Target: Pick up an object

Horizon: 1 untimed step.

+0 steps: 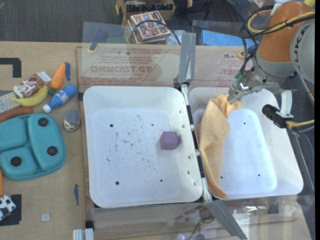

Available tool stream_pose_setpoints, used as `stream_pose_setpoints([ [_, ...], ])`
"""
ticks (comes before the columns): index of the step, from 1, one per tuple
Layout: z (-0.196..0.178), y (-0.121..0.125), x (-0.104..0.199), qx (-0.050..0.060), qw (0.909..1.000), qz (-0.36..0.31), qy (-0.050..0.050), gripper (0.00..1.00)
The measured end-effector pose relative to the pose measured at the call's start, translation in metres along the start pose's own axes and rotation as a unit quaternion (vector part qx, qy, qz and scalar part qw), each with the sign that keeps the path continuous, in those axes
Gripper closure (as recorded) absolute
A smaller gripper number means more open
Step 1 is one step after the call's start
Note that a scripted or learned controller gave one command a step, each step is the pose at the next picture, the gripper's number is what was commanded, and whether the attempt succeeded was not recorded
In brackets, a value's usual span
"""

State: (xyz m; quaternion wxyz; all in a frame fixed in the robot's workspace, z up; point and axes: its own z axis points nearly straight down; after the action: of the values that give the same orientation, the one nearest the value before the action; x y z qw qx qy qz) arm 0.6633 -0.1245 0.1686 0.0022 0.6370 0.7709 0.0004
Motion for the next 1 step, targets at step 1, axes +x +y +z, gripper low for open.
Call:
stream_pose_setpoints([
  [1, 0.0001, 0.0, 0.0, 0.0, 1.0, 0.0, 0.0, 0.0],
])
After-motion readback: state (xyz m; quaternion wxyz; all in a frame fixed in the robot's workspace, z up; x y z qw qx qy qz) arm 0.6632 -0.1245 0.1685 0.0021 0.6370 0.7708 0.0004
